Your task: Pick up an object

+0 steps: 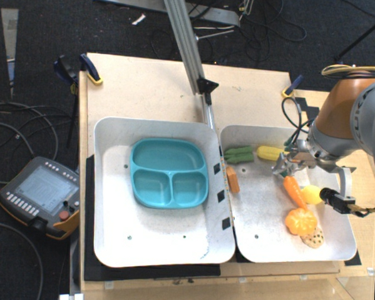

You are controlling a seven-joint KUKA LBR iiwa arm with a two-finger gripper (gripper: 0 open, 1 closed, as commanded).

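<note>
A spotted cookie (313, 238) lies nearest in the right bin (257, 247), touching an orange fruit (300, 221). Just beyond, a carrot (294, 190) lies beside a lemon (312, 195). The gripper (287, 163) hangs over the carrot's far end; whether its fingers are clenched cannot be told. The left bin (108, 236) holds 1 teal tray (169, 173).
</note>
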